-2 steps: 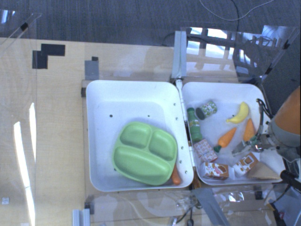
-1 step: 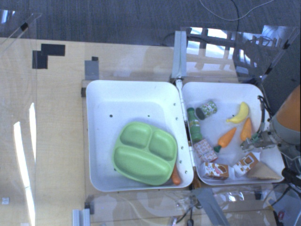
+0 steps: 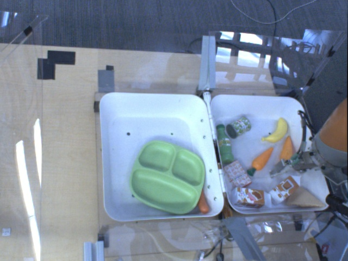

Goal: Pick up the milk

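Bench point(image 3: 60, 162) pale wood | floor point(image 3: 136, 15) dark grey carpet | gripper point(image 3: 291, 165) over right bin point(image 3: 255, 105), claw state unclear

Green tray point(image 3: 167, 177) left bin point(image 3: 114, 145) — milk point(image 3: 286, 188) right bin point(image 3: 255, 105).

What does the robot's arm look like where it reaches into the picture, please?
At the right edge, the arm shows a rounded orange band with a grey section below it. Its gripper is a small, dark grey metal assembly, and thin dark cables run beside it along the bin's edge.
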`<action>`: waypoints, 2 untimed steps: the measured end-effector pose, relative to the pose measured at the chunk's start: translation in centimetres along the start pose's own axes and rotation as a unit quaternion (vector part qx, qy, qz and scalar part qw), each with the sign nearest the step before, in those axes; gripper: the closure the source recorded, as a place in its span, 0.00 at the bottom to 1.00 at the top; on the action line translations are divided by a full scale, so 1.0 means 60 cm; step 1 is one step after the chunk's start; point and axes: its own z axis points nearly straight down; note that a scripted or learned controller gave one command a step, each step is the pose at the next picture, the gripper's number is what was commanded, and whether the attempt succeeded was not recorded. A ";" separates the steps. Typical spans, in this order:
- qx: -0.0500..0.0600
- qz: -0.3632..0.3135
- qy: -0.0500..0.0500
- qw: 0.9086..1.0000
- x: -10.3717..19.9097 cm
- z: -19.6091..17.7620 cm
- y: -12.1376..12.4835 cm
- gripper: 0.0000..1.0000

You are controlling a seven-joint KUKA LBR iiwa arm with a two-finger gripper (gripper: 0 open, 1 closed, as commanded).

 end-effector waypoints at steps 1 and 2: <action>0.002 -0.041 -0.001 0.999 0.005 0.017 -0.004 0.00; -0.001 -0.042 0.000 0.999 0.006 -0.001 0.002 1.00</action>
